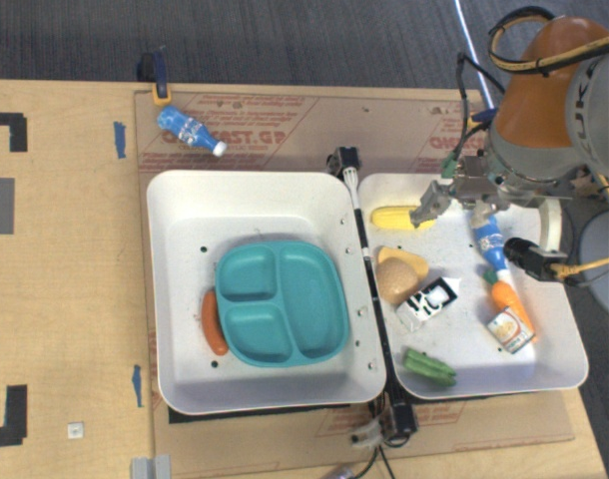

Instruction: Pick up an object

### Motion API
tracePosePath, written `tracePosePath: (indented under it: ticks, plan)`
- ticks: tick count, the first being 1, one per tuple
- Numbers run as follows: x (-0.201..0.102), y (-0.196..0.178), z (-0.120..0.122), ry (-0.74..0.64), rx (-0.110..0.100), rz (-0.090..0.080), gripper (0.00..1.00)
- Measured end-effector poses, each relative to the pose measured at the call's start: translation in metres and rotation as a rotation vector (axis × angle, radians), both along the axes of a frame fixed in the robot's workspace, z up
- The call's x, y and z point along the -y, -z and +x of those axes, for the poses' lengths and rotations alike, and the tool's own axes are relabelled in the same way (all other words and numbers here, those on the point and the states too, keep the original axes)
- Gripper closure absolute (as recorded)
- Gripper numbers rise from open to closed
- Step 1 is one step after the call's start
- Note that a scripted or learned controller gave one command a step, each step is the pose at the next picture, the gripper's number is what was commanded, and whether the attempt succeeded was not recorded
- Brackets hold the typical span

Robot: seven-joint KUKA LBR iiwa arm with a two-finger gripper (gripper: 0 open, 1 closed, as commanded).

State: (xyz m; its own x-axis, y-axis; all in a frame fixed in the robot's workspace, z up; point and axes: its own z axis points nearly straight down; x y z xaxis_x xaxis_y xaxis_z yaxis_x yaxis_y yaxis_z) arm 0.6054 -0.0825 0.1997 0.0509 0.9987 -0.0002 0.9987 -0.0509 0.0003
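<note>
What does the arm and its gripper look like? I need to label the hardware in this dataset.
The arm is grey with a wide orange band above the wrist, with black and yellow cables looped over it. Its gripper is grey metal, with slim grey fingers.

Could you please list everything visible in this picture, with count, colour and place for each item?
bins: two, white, side by side on the bench
divided plate: one, teal, left bin
sausage: one, orange-red, left bin, by the plate's left edge
corn: one, yellow, right bin, far end
bread: one, tan, right bin
tagged block: one, black and white, right bin
green vegetable: one, right bin, near edge
carrot: one, orange, right bin
small bottle: one, blue, bench beyond the bins
gripper: one, grey, above the corn
</note>
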Motion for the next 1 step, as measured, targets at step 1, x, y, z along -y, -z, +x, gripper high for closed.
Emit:
tracePosePath:
  ticks: [1]
  plan:
    - [0.0099, 0.1124, 0.0098, -0.085, 0.007, -0.001, 0.0]
